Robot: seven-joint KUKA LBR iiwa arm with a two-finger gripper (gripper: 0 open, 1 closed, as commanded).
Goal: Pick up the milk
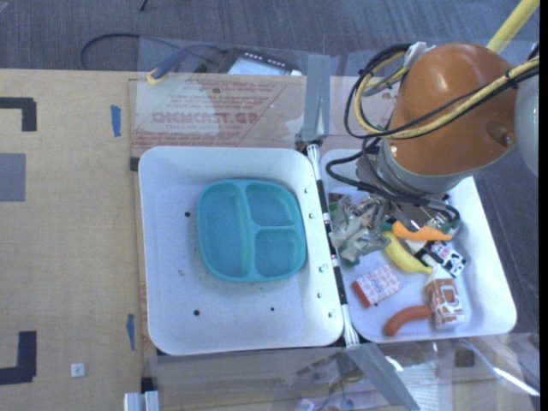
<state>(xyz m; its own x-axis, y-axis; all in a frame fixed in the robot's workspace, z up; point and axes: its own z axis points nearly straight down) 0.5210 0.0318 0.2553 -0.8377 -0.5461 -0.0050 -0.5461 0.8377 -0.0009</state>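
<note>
The arm [445, 110] reaches over the right bin [497, 298]. The left bin [163, 315] holds a teal plate [252, 229]. The claw [364, 225] hangs low at the right bin's left side; how far open it is cannot be told. The milk [445, 302] lies in that bin's near right part, beside a sausage [405, 319], with a banana [404, 256] and a red-white pack [377, 286] close by.

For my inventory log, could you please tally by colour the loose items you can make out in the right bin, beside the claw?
Yellow: 1, the banana
Orange: 1, the carrot
Red-brown: 1, the sausage
Red and white: 2, the packet and the carton
Black and white: 1, the small box
Total: 6. The arm hides anything beneath it.
</note>
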